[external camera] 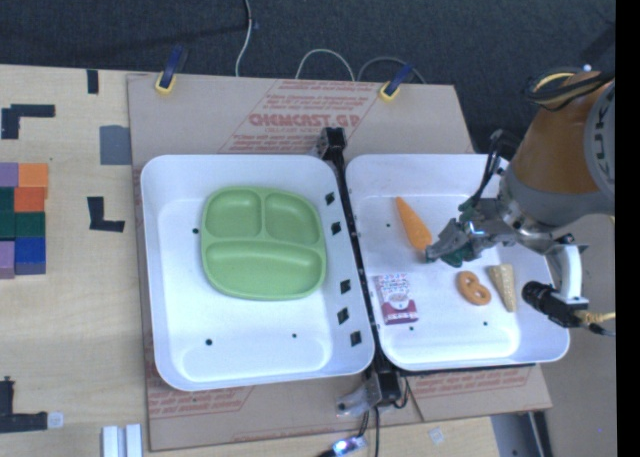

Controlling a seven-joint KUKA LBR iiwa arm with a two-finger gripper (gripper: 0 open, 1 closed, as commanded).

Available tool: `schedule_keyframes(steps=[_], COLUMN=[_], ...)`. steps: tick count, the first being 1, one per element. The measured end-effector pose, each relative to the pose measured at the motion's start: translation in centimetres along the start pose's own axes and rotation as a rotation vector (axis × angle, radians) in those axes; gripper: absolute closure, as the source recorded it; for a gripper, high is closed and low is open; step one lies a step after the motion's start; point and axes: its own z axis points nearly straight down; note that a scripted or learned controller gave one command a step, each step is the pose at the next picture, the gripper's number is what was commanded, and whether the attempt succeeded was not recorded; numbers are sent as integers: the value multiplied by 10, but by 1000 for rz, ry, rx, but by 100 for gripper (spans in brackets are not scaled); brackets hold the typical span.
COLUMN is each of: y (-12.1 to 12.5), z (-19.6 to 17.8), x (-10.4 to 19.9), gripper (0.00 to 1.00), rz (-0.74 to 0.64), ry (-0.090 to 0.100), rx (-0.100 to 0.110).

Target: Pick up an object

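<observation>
Nothing was lifted yet. The tool hung low in the right white bin, at four o'clock from the orange plastic carrot, seemingly touching its tip; its opening couldn't be judged.

One fixed camera, mounted above the bench, looks down at a slant. It sits far enough back to take in both white bins: left bin and right bin, side by side, centre of frame. Dark floor runs across the top, i.e. the far side. The arm enters from the frame's right edge.
</observation>
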Motion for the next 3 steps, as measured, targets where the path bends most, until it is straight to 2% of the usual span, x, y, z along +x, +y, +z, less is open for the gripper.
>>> schedule_keyframes(steps=[1, 2, 3], y=[4, 6, 3], z=[-39, -25, -34], x=[-3, 52, 105], gripper=[100, 100, 100], rz=[0, -4, -5], ry=[0, 1, 0], rx=[0, 3, 1])
